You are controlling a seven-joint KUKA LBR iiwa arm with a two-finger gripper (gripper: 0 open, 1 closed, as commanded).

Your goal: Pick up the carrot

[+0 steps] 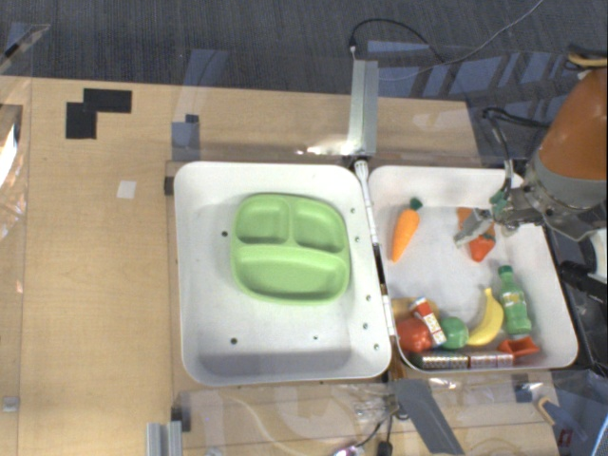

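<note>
The carrot [405, 232] lies in the right bin [560, 297], in its far left part near the dividing wall, leaf end pointing far. The tool [482, 224] hangs over the same bin's far right part, well apart from the carrot; its fingers are spread, with a small orange piece [482, 248] just below them, not held. A banana [488, 319], bottle [514, 305] and tomato [414, 333] crowd the near side. A green plate [289, 247] sits in the left bin [204, 283].

Arm [576, 150] enters from right, orange band uppermost; claw [484, 224] points left, low over bin.
</note>
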